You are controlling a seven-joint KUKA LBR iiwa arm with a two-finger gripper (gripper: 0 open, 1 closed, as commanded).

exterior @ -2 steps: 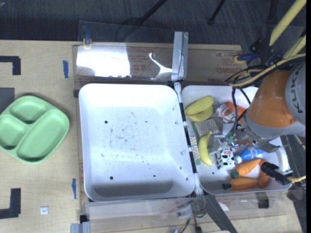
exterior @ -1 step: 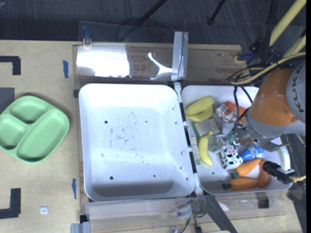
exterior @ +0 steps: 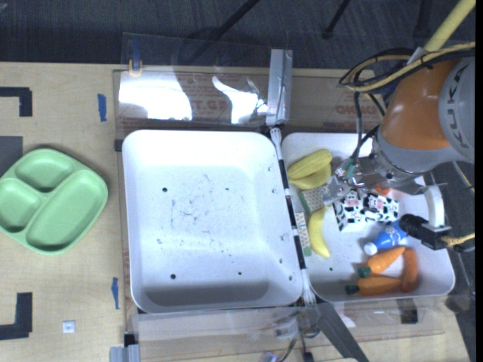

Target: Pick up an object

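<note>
Toys sit crowded in the right bin point(exterior: 445, 277), so the arm point(exterior: 423, 119) hangs low over the spotted cow point(exterior: 366, 211). I cannot tell how its jaws stand.

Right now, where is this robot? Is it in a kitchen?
Probably not a kitchen, more likely a robot lab. The arm reaches over two white bins on a wooden bench. The food, like the banana and carrot, looks like toys.
</note>
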